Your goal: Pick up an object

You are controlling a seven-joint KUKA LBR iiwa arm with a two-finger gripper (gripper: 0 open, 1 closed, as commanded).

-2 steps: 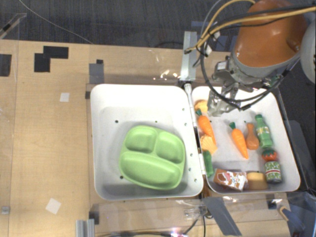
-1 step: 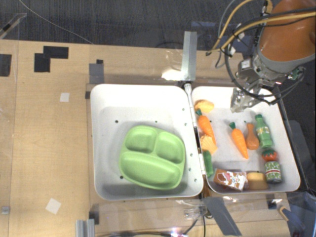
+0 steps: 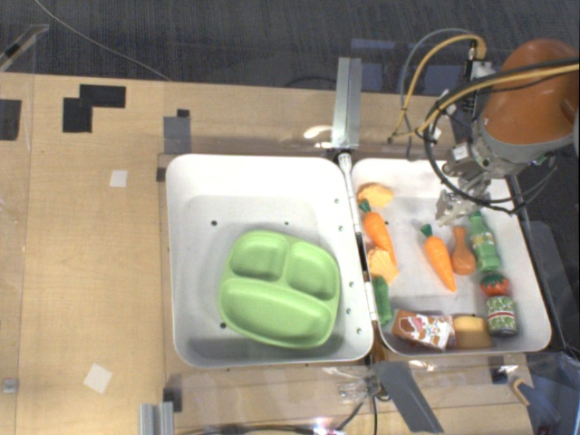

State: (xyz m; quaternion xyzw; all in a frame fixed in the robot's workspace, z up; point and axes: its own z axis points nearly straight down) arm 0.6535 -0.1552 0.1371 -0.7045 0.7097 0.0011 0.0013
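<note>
The right-hand bin (image 3: pixel 412 181) holds the toy food. Along its left wall lie a yellowish piece (image 3: pixel 375 194) at the far end, a carrot (image 3: pixel 378 232), an orange-yellow piece (image 3: pixel 382 263) and a green vegetable (image 3: pixel 381 299). A second carrot (image 3: pixel 439 259) lies slantwise mid-bin, beside a brown piece (image 3: pixel 463 252) and a green bottle (image 3: pixel 483 244). Near the front rest a brown packet (image 3: pixel 422 329), a yellow piece (image 3: pixel 469 330) and a red-capped green bottle (image 3: pixel 498 308).

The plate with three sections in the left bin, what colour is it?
Light green. The plate shows in the camera view.
</note>
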